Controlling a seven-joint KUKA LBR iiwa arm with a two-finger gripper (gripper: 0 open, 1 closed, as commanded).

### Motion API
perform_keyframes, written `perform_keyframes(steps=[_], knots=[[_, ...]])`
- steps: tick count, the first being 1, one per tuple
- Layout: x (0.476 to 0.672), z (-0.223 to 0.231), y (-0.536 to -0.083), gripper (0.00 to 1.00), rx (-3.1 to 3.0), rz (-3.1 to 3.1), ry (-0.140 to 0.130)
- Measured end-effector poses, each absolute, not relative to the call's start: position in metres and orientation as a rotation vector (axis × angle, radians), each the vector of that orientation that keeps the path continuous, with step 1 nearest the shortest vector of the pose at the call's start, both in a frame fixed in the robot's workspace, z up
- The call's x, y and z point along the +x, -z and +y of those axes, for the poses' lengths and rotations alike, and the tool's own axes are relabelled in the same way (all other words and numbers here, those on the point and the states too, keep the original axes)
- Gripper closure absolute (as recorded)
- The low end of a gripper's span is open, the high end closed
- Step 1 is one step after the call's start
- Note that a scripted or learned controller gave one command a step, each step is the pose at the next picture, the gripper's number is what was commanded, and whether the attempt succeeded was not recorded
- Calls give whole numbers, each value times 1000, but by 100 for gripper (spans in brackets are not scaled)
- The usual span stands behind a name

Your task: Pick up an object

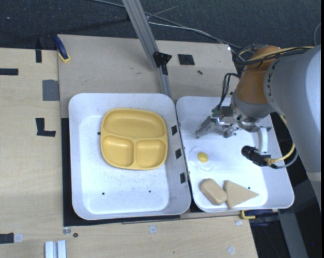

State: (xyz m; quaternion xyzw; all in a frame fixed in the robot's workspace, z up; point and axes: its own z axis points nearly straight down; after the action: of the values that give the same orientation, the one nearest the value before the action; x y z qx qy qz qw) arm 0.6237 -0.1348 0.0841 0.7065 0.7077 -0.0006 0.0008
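Tool (216, 125) hovers in the right bin's (280, 195) open upper half, fingers spread, holding nothing; egg (202, 157) sits just below.

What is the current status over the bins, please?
Claw above right bin, nothing gripped. Fried egg below it. Bread roll and wedge near front.

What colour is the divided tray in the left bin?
Yellow: the three-compartment tray in the left bin, seen in the camera view.
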Motion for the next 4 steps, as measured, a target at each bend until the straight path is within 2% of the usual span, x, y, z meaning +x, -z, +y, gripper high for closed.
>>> perform_keyframes(steps=[1,2,4], knots=[[625,-136,-97,100,2214,2218,-1],[622,-141,-143,100,2219,2221,-2],[641,-144,-246,100,2215,2221,-5]])
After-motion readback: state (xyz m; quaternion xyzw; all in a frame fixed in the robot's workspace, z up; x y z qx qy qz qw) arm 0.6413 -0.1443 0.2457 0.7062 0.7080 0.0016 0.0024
